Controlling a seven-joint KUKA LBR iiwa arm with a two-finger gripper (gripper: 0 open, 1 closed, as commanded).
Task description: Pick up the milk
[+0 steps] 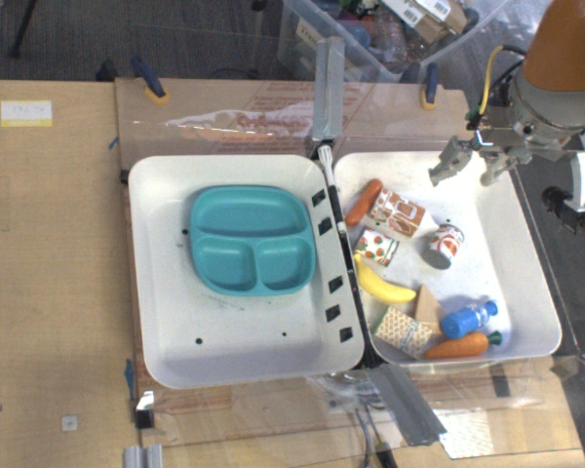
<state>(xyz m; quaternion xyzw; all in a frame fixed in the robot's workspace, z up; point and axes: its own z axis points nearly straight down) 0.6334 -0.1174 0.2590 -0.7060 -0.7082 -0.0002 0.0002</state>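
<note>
- Gripper (469, 164) hovered over right bin's (536, 261) far edge, fingers spread, nothing between.
- One milk carton (401, 214) lay in right bin, beside one sausage (362, 202).
- Also one each: banana (382, 286), can (446, 245), bottle (467, 318), carrot (458, 347).
- Left bin (161, 261): one teal tray (251, 239).

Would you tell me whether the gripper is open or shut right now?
Open: the gripper hovers over the right bin, its two fingers spread apart with nothing between them.
</note>
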